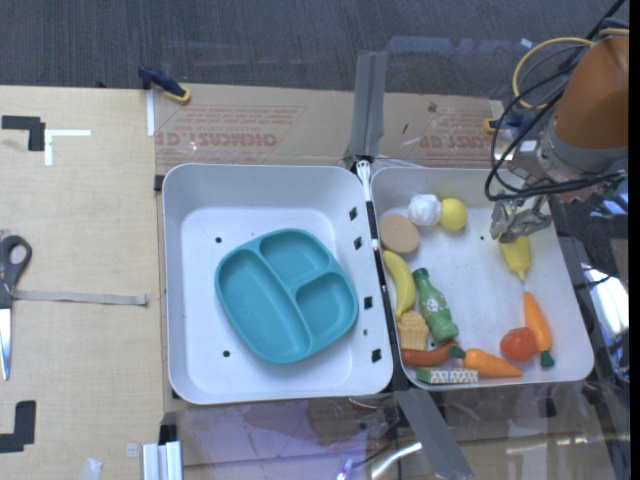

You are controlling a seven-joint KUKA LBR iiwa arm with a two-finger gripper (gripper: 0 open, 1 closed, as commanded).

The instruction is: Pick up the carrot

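Camera view gives me the carrot (537,320) lying in the right bin (470,268), close to its right wall, tip pointing up and away from me, green stub at the near end. I also see a second orange carrot-like piece (492,364) flat along the near wall, so there are two candidates. A tomato (518,344) touches the first carrot on its left side. Further up the same wall sits a yellow item (517,256), and my hand (520,223) hangs right above it, well apart from the carrot; its fingers are blurred against the cables, so I cannot tell how wide they stand, and I see nothing held. On the bin's left side lie a banana (402,280), a green bottle (434,306), a brown round piece (399,234), a white item (424,208) and a lemon (453,214). The left bin (190,298) carries a teal divided plate (286,294). Scissors (10,268) rest on the counter (80,368) at far left.
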